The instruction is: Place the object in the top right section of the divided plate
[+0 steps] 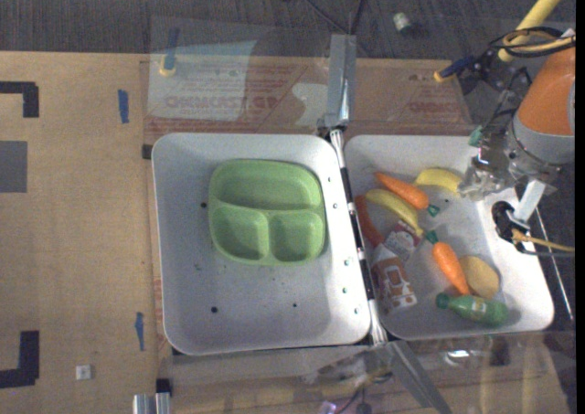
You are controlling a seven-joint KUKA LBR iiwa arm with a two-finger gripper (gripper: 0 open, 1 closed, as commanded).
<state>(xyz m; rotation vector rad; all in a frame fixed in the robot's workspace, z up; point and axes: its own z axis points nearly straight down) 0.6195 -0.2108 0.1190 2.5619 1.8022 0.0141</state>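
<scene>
The green divided plate (267, 211) lies in the left bin (174, 248), its sections bare. In the right bin (539, 307) lie toy carrots (450, 266), bananas (439, 181) and a bottle (473, 309). The gripper (484, 179) hangs at that bin's upper right edge, just beside the bananas; its state can't be told, and no writing is legible
</scene>
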